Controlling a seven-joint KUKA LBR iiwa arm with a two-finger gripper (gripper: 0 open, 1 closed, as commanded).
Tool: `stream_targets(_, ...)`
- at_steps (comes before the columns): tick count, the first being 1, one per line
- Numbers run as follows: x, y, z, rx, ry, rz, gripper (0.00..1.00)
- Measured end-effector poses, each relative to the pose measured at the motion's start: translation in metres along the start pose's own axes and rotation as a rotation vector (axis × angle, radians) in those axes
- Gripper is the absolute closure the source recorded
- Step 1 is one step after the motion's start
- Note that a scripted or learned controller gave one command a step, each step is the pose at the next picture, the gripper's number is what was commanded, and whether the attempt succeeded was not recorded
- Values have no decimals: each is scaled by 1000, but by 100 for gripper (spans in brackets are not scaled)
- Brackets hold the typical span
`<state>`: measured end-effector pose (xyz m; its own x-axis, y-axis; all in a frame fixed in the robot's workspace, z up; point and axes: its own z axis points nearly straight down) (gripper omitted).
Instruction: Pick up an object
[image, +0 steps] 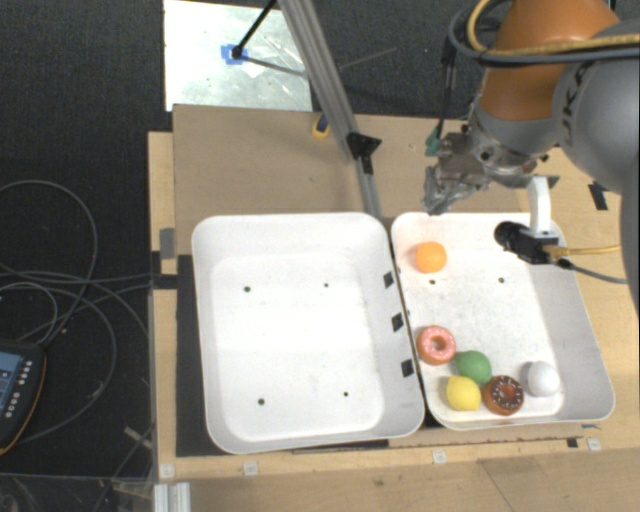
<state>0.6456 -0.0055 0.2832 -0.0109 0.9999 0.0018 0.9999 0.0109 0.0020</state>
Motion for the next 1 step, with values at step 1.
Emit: stream_targets(1, 57, 6, 1, -1, 0, 0, 100)
